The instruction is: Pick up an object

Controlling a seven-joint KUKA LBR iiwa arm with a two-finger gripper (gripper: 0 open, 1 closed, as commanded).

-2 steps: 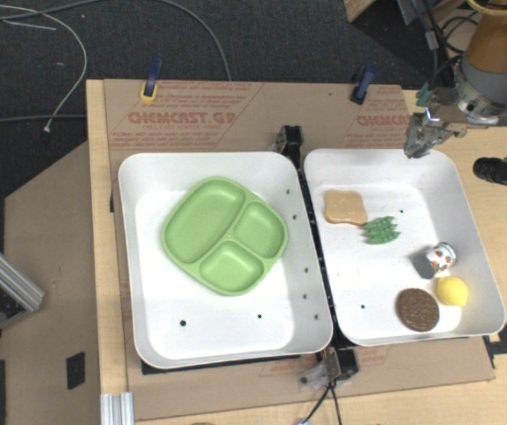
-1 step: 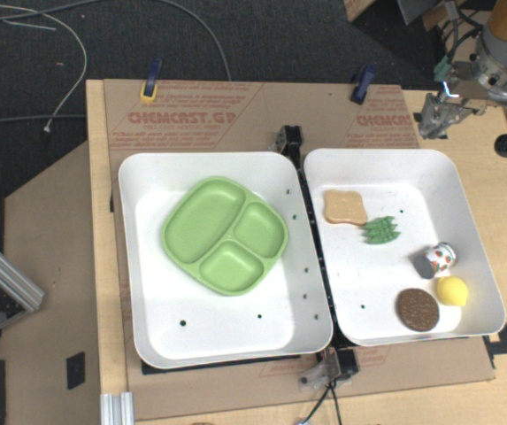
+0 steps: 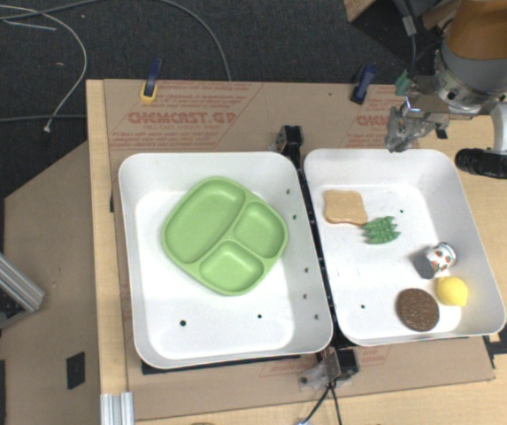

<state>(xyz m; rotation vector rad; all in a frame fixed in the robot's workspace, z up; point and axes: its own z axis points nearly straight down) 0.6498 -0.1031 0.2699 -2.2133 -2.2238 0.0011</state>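
Note:
The right bin [image 3: 465, 193] holds a tan slice of toast [image 3: 344, 207], a small green leafy piece [image 3: 381, 230], a white cup with red and orange spots [image 3: 440, 258], a yellow lemon [image 3: 452, 291] and a brown round cookie [image 3: 417, 309]. My gripper [image 3: 400, 138] hangs over the far rim of that bin, up and to the right of the toast. Nothing is visible between its fingers [image 3: 393, 140], which stand close together.
A green three-compartment plate [image 3: 225, 235] lies in the left bin [image 3: 147, 264]. Black clamps [image 3: 290, 137] sit between the bins at the far side. Blue clips [image 3: 152, 78] hold the cardboard sheet under the bins. Cables run across the dark floor behind.

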